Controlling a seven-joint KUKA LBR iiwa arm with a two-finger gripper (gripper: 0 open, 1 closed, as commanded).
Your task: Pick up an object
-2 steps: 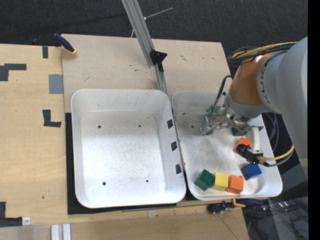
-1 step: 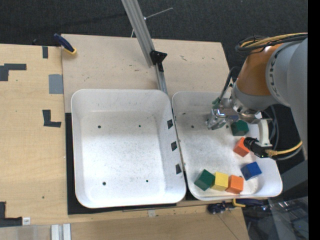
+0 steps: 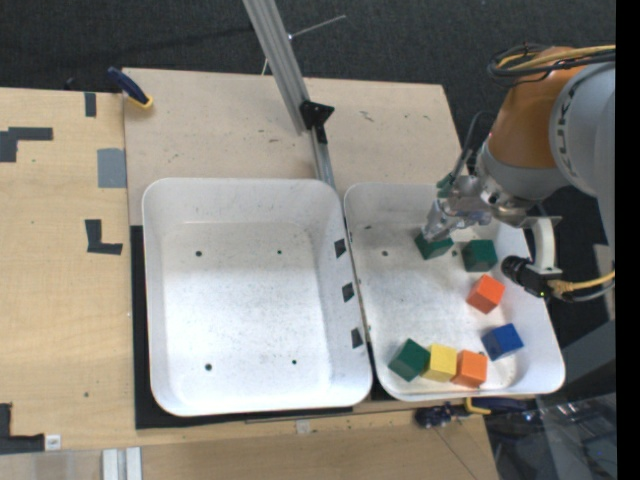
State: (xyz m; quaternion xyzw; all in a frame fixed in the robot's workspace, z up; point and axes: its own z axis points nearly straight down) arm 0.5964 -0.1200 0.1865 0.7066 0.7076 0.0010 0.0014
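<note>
Pincer (image 3: 437, 230) is hovering right over the dark green block (image 3: 434, 249) in the right bin (image 3: 385, 218), touching its top; can't tell its state.

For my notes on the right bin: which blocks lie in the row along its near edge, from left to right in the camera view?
Green block → yellow block → orange block → blue block, the last one set a little farther back than the other three.
</note>
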